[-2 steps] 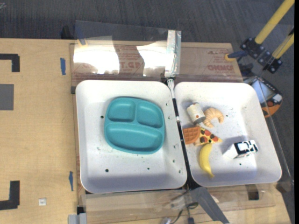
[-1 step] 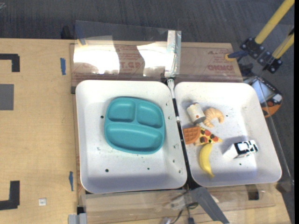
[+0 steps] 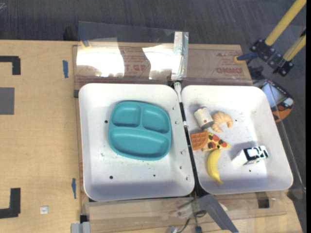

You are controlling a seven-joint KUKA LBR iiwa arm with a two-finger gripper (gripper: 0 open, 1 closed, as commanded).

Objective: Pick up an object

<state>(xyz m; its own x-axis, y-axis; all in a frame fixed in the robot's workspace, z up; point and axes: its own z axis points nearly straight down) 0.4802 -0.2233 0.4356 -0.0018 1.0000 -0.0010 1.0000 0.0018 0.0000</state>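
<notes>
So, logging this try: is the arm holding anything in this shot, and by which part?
Nothing is seen held. The banana, croissant, pizza slice and the other items lie loose in the right bin.

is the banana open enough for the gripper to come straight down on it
Probably yes: the banana lies flat in the right bin with nothing on top. Only its upper tip nears the pizza slice; the lower half has bare floor around it.

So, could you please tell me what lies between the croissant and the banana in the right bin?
In the camera view, a pizza slice lies between the croissant and the banana, beside a waffle.
</notes>
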